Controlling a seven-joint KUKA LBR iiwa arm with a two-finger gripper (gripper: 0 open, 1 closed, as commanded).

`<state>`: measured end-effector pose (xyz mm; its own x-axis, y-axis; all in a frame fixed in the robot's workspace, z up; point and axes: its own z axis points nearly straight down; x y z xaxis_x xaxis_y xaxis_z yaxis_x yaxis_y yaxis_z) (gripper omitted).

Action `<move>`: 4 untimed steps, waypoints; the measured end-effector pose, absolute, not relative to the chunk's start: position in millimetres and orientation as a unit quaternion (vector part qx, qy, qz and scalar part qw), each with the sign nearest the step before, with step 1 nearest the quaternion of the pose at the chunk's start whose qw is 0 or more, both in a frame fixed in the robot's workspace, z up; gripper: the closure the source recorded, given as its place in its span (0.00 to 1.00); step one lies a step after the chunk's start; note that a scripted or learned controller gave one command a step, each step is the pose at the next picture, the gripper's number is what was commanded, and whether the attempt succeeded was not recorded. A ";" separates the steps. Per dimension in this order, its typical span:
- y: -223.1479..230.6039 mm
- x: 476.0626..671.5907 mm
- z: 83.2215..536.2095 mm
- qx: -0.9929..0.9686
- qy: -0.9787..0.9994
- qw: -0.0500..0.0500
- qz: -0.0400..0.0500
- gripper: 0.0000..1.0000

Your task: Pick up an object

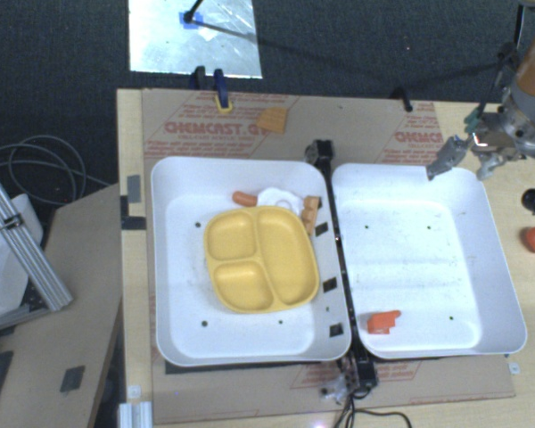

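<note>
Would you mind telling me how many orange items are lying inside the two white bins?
2. An orange sausage-shaped piece lies in the left bin, just above the yellow divided plate. An orange toy sits in the right bin, near its front-left corner. The plate may hide more.

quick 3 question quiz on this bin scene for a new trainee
1. True or false: the yellow divided plate lies in the right bin.
2. Which bin holds the small orange object? A left bin, B right bin.
3. Where is the gripper relative to the bins?

Key: 1 false, it lies in the left bin. 2 B, near its front left corner. 3 Over the right bin's far right corner, fingers spread, holding nothing.
</note>
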<state>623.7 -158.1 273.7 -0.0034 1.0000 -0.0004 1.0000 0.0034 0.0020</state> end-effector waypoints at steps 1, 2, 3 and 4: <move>-157.9 624.7 285.3 0.705 0.710 0.003 0.002 1.00; -58.7 623.7 309.1 0.702 0.712 0.001 0.003 1.00; -80.2 583.2 546.6 0.705 0.709 0.009 0.007 1.00; -79.1 584.2 535.5 0.705 0.709 0.002 0.001 0.00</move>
